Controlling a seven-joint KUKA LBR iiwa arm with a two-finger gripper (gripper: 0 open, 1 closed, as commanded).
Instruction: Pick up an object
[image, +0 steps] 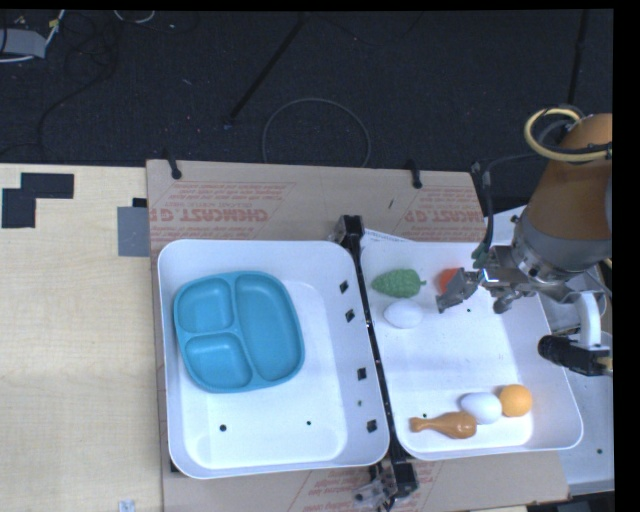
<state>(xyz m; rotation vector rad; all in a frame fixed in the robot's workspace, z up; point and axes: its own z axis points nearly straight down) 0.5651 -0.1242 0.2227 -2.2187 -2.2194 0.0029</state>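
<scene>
In the right bin (560, 420), a green leafy toy (398, 282) lies near the back left, with a white egg (404, 315) just in front of it. A red object (447, 277) sits to the right of the green toy, partly covered by the gripper. Along the front of the bin lie a tan drumstick (446, 426), a second white egg (481, 406) and an orange ball (515, 400). My gripper (480, 293) hangs over the back right part of this bin, right beside the red object. It is open, with nothing between its fingers.
The left bin (260, 440) holds a blue divided plate (238, 330). A black divider (365, 340) runs between the two bins. The arm's grey and orange body (570, 215) reaches in over the right bin's right edge. Cables lie on the dark floor behind the bench.
</scene>
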